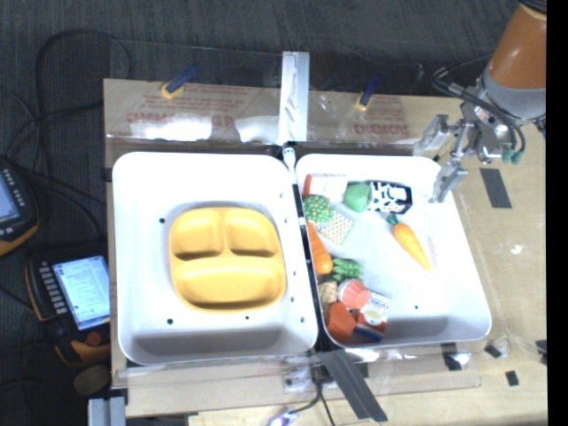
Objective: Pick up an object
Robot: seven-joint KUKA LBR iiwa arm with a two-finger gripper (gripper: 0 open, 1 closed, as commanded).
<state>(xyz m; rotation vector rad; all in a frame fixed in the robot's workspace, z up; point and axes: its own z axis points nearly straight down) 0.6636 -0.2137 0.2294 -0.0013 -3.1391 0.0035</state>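
Note:
The right bin (pixel 461 300) holds a heap of toy food. An orange carrot (pixel 410 241) lies apart toward its right side. A second carrot (pixel 319 252) lies along the divider. Green pieces (pixel 357 195) and a black-and-white item (pixel 391 197) sit near the far wall, and red pieces (pixel 341 319) crowd the near left corner. My gripper (pixel 438 161) hovers over the bin's far right corner, above and right of the lone carrot. It is open, with nothing between its fingers.
The left bin (pixel 142 185) carries a yellow divided tray (pixel 228 256). Cables and a handheld device (pixel 82 291) lie off the bench to the left. Clips (pixel 180 80) hold plastic sheeting along the back edge.

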